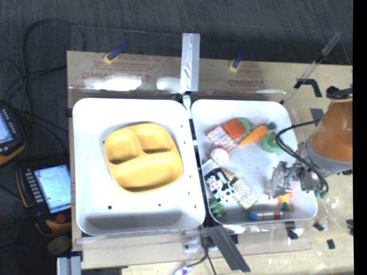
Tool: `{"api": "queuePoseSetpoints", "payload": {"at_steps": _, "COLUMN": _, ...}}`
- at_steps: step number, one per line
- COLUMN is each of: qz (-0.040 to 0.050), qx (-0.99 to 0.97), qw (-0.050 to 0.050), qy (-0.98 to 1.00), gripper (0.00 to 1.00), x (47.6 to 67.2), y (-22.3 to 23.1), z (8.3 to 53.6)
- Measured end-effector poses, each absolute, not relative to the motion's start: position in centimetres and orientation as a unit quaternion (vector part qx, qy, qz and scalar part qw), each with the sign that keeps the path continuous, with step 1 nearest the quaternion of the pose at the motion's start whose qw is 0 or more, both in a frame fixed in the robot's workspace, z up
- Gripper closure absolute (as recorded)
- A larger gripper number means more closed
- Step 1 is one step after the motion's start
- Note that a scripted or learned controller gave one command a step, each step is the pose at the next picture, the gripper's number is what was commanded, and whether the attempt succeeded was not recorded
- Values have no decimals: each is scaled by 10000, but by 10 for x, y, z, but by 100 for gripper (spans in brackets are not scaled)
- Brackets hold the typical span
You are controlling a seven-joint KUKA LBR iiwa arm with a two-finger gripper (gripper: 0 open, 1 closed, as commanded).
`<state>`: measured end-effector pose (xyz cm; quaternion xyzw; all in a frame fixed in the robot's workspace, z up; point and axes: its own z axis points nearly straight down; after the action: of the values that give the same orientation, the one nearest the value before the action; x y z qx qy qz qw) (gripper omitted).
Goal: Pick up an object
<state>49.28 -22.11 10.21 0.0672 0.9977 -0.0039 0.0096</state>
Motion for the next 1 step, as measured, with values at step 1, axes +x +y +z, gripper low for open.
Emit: {"api": "queuePoseSetpoints", "payload": {"at_steps": 1, "qz": -39, "qx": 672, "qw": 95, "qy": 9977, "gripper": 0, "x": 493, "y": -221, "z": 102}}
